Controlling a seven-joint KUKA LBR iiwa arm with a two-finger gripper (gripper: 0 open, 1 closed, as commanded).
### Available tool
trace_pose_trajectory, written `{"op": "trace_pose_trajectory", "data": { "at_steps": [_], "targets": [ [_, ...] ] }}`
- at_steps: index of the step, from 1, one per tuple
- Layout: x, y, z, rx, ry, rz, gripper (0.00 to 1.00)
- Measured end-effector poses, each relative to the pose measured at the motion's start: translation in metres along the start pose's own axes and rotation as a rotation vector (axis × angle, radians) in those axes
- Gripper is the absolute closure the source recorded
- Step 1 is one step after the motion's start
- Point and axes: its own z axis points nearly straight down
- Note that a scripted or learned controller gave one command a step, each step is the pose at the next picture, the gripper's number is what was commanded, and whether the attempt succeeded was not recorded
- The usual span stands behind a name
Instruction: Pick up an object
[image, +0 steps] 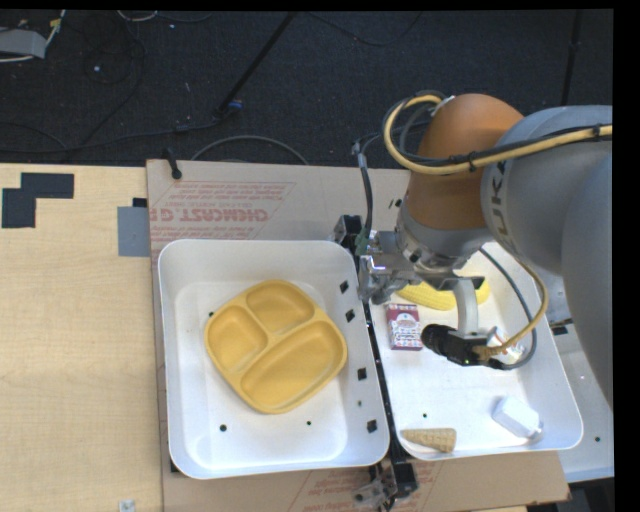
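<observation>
1. The gripper (380, 270) is seen over the upper left corner of the right bin (455, 395), close to the wall shared with the left bin (190, 275). Whether it is open or closed cannot be told.
2. A small red box (404, 326) is found lying flat on the right bin's floor, just below the gripper in the view.
3. A yellow object (450, 296) is seen just right of the box, partly hidden under the wrist.
4. Farther out, a white block (517, 418) is placed near the bin's lower right corner, and a tan cone (428, 438) is laid at the front rim.
5. In the left bin, a yellow divided plate (275, 345) is set flat, well apart from the gripper.
6. Both bins are borne by a cardboard sheet (220, 205) printed in red.
</observation>
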Motion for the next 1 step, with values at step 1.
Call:
{"op": "trace_pose_trajectory", "data": {
  "at_steps": [1],
  "targets": [
    [0.0504,0.0010,0.0022,0.000,0.000,-0.001,1.00]
  ]
}}
